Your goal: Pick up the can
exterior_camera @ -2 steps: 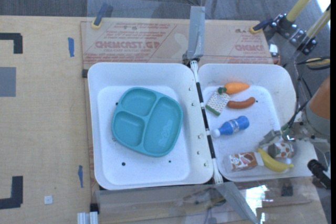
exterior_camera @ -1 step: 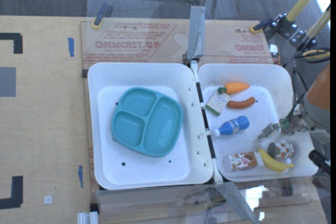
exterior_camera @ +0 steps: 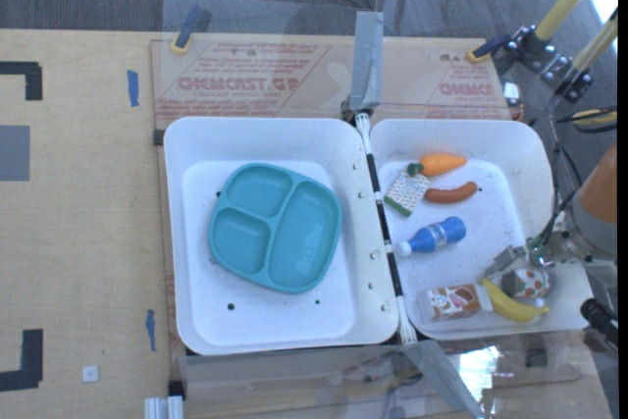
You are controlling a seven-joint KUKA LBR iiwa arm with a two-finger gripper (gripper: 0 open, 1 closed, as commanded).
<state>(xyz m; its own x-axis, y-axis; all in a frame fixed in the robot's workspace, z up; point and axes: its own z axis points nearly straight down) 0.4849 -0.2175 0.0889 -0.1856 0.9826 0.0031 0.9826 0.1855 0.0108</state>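
We log two white bins side by side on the bench. The left bin holds a teal divided plate, lying flat near its middle. The right bin carries the clutter: an orange carrot near the far wall, a brown sausage just below it, a small green-and-white packet to their left, and a blue bottle lying on its side near the divider. Along the near edge sit a small carton and a yellow banana just beside it. The can lies in the near right corner of the right bin, touching the banana. The gripper is low over that corner — directly by the can — but we cannot tell its state from this slant.
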